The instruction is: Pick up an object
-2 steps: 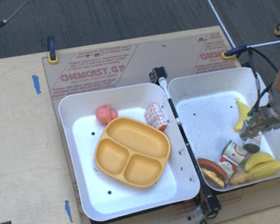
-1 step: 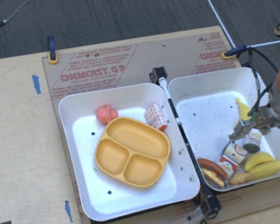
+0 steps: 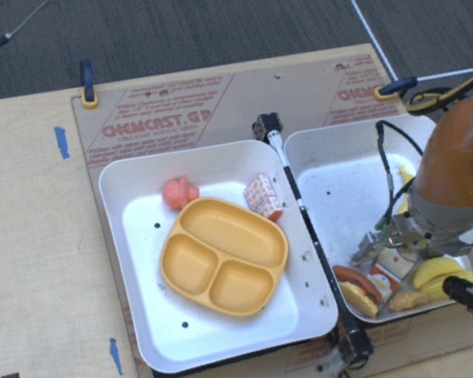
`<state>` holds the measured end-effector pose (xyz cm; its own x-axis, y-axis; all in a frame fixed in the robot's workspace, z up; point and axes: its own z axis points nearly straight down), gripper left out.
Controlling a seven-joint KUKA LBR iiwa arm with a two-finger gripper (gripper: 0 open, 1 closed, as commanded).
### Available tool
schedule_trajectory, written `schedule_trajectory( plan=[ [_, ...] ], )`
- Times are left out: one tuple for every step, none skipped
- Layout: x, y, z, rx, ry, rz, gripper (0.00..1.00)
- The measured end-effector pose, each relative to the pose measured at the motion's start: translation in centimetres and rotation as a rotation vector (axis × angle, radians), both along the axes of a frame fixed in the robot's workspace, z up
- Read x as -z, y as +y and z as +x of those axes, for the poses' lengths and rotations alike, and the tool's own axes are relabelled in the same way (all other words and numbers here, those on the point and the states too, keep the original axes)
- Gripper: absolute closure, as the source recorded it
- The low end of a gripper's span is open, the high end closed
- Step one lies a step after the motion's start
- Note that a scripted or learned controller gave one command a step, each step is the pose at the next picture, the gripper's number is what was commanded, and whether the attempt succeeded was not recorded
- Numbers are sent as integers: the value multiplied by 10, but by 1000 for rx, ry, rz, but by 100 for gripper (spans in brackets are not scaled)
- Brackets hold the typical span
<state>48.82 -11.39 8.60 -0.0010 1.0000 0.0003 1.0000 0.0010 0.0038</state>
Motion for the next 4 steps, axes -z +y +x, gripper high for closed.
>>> schedule_trajectory(
  plan=[
    [-11, -1, 2, 1, -6, -2, 100],
    [-99, 77, -8, -1, 2, 1, 100],
    [-111, 57, -8, 0, 0, -1, 100],
    [-140, 141, -8, -1, 1, 1, 100]
  ],
)
